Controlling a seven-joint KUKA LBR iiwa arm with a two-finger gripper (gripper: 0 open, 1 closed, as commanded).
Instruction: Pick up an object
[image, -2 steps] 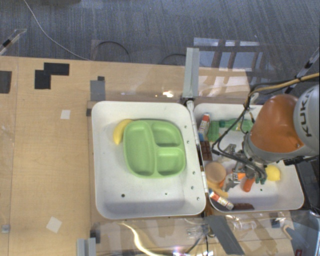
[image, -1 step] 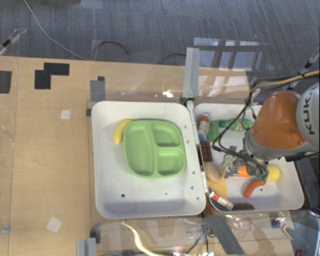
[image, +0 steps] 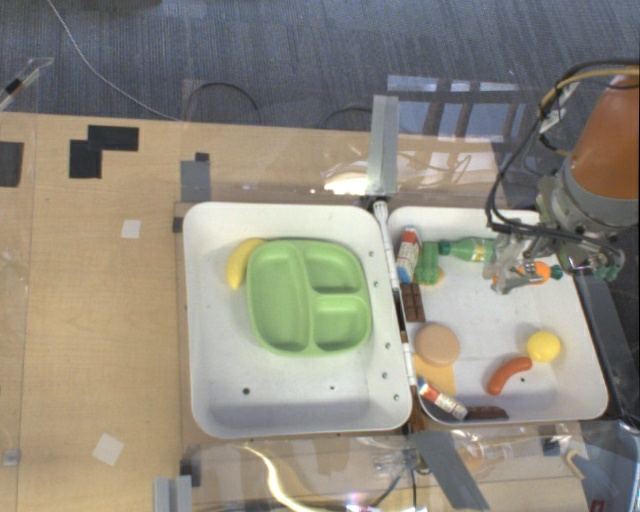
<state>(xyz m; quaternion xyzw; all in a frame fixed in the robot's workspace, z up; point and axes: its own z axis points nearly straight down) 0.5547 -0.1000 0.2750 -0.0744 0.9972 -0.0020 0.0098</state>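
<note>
While the arm (image: 600, 150) reaches into the right bin (image: 590, 400), its jaws (image: 512, 272) hang over the far side near a green bottle (image: 462, 249); I cannot tell their state. Nearby lies a small orange piece (image: 541, 269).

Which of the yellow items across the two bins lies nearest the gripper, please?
The round yellow lemon in the right bin, below the gripper; the yellow banana lies in the left bin beside the green plate.

No legible text or labels
</note>
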